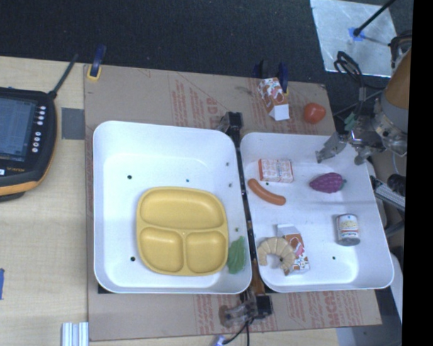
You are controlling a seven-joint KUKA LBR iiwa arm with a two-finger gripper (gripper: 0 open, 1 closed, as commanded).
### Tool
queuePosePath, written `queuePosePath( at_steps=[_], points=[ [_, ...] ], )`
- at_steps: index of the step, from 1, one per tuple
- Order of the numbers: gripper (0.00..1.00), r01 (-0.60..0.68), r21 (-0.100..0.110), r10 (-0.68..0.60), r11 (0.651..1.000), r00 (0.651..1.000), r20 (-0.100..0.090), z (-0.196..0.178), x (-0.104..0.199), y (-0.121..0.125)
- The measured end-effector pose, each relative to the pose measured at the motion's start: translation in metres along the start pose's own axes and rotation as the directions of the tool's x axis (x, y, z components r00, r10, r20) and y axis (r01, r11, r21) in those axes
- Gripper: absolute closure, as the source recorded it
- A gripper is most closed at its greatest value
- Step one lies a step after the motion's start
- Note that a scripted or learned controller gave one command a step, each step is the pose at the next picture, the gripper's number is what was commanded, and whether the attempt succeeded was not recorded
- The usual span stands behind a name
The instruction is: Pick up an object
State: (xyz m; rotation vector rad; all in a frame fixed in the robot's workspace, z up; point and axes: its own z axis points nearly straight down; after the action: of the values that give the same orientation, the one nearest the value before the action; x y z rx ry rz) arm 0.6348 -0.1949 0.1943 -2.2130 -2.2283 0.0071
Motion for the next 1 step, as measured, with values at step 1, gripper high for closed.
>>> queuePosePath(
  at_steps=[1],
  points=[
    [0.0, -0.001, -0.003, 0.001, 1.0, 1.0, -0.002, 0.1018, -0.0164, -0.0105]
  ],
)
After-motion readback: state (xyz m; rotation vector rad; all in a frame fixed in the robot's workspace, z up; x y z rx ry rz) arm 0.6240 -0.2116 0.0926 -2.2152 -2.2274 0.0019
